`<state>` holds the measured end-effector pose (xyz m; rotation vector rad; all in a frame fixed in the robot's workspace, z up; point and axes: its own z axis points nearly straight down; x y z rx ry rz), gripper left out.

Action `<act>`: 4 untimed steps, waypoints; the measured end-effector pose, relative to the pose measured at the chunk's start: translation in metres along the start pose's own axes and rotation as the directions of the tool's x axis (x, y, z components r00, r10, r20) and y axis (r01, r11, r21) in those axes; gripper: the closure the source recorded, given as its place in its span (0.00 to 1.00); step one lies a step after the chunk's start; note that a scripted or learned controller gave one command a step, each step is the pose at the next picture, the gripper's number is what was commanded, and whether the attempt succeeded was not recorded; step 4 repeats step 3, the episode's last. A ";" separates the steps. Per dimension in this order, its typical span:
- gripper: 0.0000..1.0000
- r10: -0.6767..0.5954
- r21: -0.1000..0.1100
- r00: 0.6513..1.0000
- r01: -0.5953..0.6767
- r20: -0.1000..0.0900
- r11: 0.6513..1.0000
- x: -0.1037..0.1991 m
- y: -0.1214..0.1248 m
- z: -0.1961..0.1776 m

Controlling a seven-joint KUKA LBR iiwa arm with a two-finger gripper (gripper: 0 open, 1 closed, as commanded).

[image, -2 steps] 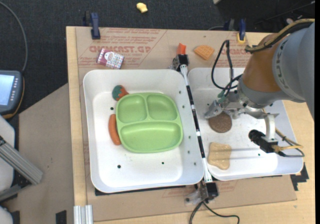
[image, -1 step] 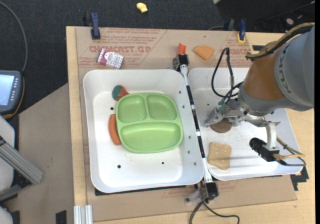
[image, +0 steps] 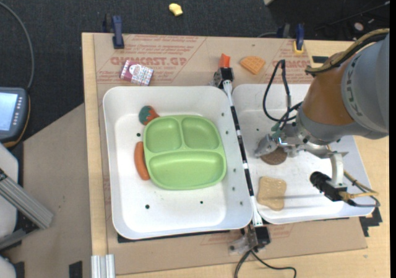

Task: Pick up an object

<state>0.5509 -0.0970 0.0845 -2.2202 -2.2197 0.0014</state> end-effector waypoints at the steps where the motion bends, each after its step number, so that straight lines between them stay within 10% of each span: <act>1: 0.00 -0.001 -0.004 1.000 0.001 0.001 1.000 0.004 0.007 0.000; 2: 1.00 0.000 -0.007 1.000 0.000 0.002 1.000 0.004 0.008 -0.011; 3: 1.00 -0.010 -0.013 1.000 0.010 -0.002 1.000 0.085 0.018 -0.106; 4: 1.00 -0.010 -0.013 1.000 0.010 -0.002 1.000 0.085 0.018 -0.106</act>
